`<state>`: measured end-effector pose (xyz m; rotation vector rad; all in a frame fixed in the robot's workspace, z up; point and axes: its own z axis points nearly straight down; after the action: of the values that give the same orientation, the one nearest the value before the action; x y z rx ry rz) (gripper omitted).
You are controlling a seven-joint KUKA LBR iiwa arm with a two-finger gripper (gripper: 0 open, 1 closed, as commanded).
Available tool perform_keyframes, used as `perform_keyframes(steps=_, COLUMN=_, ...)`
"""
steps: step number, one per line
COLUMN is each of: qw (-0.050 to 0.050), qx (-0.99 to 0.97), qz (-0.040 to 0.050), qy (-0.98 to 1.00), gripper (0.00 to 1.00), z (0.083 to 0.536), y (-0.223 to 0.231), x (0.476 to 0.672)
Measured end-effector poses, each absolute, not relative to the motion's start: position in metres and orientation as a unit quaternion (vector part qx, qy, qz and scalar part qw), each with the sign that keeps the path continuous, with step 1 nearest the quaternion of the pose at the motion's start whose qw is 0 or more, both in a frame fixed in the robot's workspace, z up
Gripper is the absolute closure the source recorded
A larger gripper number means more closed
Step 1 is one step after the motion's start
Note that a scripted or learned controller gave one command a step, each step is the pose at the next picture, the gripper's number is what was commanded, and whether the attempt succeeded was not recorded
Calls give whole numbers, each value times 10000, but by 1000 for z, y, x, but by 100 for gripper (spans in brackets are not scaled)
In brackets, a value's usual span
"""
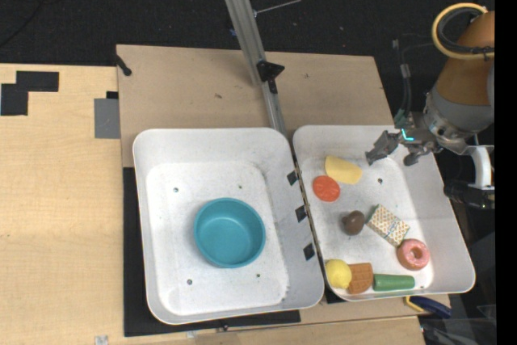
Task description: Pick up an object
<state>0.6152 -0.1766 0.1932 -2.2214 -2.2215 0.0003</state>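
My gripper (397, 152) hangs over the far right part of the right bin (452, 214), its two dark fingers spread open with nothing between them. Just left of it lies a pale yellow piece (343, 170), with a red round piece (326, 188) beside that. Nearer the front lie a brown ball (352, 222), a patterned box (388, 225), a pink doughnut (413, 254), a yellow lemon (338, 274), an orange block (360, 277) and a green piece (393, 282).
The left bin (161, 166) holds a teal bowl (229, 232). A metal rail (246, 28) runs from the back down to the divide between the bins. The arm's grey body with its orange band (464, 61) stands at the right.
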Motion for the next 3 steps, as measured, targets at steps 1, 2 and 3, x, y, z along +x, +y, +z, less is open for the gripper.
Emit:
perform_keyframes(steps=1, qw=1, qx=-7071, qz=1, qy=-7071, gripper=0, z=193, y=-177, x=615)
perform_keyframes(steps=2, qw=25, qx=-7070, qz=16, qy=-7072, gripper=0, z=130, y=-176, x=613)
perform_keyframes(steps=3, qw=16, qx=-7069, qz=12, qy=-7074, gripper=0, z=89, y=-176, x=612)
